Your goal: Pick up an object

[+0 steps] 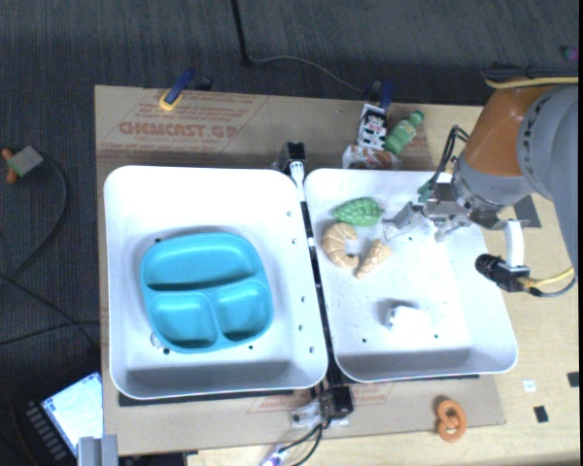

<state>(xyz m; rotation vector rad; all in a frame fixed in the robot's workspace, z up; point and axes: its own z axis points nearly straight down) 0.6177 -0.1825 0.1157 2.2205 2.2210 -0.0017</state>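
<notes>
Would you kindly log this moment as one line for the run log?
arm: over right bin | gripper: beside green item, nothing seen held | croissant, cone: in bin | blue tray: left bin

Two bins sit side by side on the worktop (175, 129); the left bin (126, 260) holds a tray (207, 289); the right bin (466, 348) holds a leaf (358, 211), croissant (340, 242) and cone (373, 256) clustered near its left wall; a ring (451, 417) lies before it.

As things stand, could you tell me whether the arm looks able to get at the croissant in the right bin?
Probably yes. The croissant lies uncovered in the right bin, with the tool just to its right. The green piece and the cone-shaped piece crowd it, which might hamper a clean grip.
</notes>
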